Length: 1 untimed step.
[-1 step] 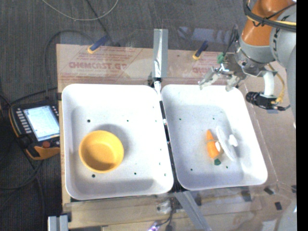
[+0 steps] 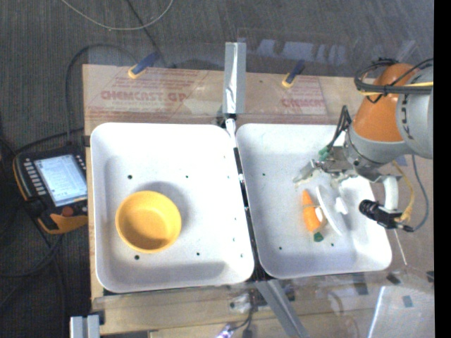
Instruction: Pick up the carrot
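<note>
The orange carrot [image 2: 310,215] lies in the right bin [image 2: 282,252], right of its middle, with its small green end pointing toward the front. My gripper [image 2: 334,208] hangs low over the bin just to the carrot's right. It is open, and its white fingers [image 2: 328,213] stand beside the carrot rather than around it. The near finger looks to be touching or almost touching the carrot's right side. Nothing sits between the fingers. The grey arm with its orange band [image 2: 380,122] reaches in from the right.
A yellow bowl [image 2: 148,220] sits in the left bin [image 2: 113,146], toward its front left. A raised divider [image 2: 239,182] separates the two bins. A teach pendant [image 2: 53,182] lies off the bench at left. Black cables hang by the arm at right.
</note>
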Tool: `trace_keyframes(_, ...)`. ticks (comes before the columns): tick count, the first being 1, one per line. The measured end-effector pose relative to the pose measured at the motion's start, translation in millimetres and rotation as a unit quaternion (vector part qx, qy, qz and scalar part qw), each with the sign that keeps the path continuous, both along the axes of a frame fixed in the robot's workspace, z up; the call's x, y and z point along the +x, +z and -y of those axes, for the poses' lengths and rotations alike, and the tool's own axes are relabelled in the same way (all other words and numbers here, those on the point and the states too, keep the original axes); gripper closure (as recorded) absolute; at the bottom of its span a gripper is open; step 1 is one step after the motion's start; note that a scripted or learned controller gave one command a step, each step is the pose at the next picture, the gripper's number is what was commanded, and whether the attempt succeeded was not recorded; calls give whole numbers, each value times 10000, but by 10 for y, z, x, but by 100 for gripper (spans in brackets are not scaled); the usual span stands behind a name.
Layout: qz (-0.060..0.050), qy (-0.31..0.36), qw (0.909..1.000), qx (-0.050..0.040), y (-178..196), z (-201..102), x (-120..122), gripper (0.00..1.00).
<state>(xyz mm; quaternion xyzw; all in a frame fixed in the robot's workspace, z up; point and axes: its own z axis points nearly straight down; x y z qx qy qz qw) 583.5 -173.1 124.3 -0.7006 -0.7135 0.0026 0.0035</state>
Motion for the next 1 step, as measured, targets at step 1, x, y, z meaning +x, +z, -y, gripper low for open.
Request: trace_keyframes(1, 129, 1328, 9910, -51, -335, -359, -540, 0)
